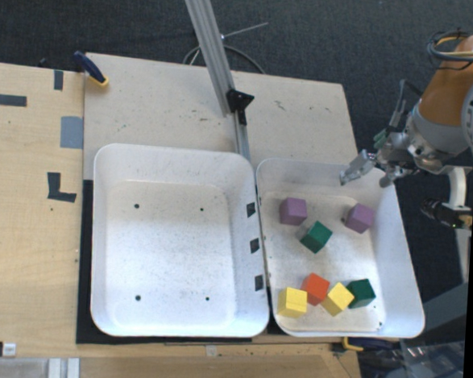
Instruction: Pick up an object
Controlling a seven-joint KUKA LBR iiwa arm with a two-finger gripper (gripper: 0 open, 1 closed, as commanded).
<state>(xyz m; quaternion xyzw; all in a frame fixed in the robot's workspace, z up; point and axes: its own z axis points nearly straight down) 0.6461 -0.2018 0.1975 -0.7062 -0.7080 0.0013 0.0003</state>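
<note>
Over the far right corner of the right bin, the gripper hung with its two fingers spread apart and nothing between them. One fingertip sat over the bin's far rim, the other toward the right wall. The grey arm with its orange band reached in from the right.

Seven blocks lay in the right bin. A purple block sat near the far middle, and a second purple block lay toward the right wall, nearest the gripper but apart from it. A dark green block rested between and just in front of them. Near the front edge, a yellow block, a red block, another yellow block and a second green block crowded together in a row, touching or nearly so.

The left bin stood just beside the right one. A slanted metal rail crossed the bench behind both bins. No readable writing or brand marks could be made out anywhere.
</note>
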